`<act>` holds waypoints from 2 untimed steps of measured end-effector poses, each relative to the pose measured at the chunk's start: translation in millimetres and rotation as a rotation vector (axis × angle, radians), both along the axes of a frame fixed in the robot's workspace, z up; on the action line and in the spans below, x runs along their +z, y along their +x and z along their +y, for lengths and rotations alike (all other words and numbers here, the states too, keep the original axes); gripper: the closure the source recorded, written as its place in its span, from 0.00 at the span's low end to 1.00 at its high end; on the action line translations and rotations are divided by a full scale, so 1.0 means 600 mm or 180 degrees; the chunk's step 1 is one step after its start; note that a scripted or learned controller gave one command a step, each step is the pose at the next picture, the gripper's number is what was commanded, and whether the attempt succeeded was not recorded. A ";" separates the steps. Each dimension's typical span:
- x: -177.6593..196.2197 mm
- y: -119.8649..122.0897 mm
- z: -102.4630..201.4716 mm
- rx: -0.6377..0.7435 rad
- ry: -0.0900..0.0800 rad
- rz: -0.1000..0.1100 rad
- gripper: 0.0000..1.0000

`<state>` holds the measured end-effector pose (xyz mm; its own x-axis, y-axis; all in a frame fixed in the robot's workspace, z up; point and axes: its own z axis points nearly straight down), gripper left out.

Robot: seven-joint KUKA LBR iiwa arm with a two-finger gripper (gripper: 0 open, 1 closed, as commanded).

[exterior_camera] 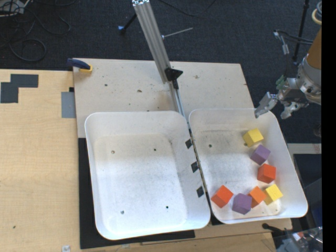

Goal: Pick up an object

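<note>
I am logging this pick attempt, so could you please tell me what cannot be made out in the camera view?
- Arm: cut off by the right edge; just the wrist and gripper show, over the right bin's far right corner.
- Orange cube: partly hidden by the purple cube and yellow cube crowding it.
- Blue-and-yellow item at the board's far left corner: too small to identify.

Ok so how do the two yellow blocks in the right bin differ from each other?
The upper yellow block lies near the bin's far end, close below the pincer; the lower yellow block lies near the front. The upper one stands apart from other blocks; the lower one touches an orange block. Both are yellow cubes of similar size in the right bin.
</note>
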<state>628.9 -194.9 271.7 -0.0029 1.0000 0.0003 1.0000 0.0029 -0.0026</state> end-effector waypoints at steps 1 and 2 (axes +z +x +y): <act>0.000 0.000 0.001 0.0007 -0.0001 0.0002 0.00; -0.103 0.005 0.013 0.0010 0.0005 0.0018 0.00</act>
<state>631.8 -186.9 209.9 -0.0060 1.0000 0.0020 0.9999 0.0060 -0.0082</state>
